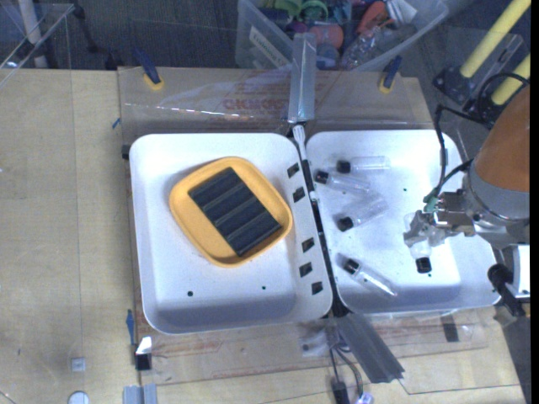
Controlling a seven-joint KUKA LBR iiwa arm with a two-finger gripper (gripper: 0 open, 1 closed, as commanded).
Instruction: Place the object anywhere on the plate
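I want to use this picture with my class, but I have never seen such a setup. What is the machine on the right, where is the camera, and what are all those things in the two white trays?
The picture comes from one fixed camera above a wooden bench, looking down at a slant. Two shallow white bins sit side by side. The left bin holds a yellow plate with a dark ribbed object lying on it. The right bin holds several small clear tubes with black caps, scattered about. The machine entering from the right is a robot arm, grey with an orange band. Its gripper, a two-fingered claw, hangs over the right bin near the tubes. The picture is too blurred there to tell whether it holds anything. Behind the bins stands a clear box of colourful items.
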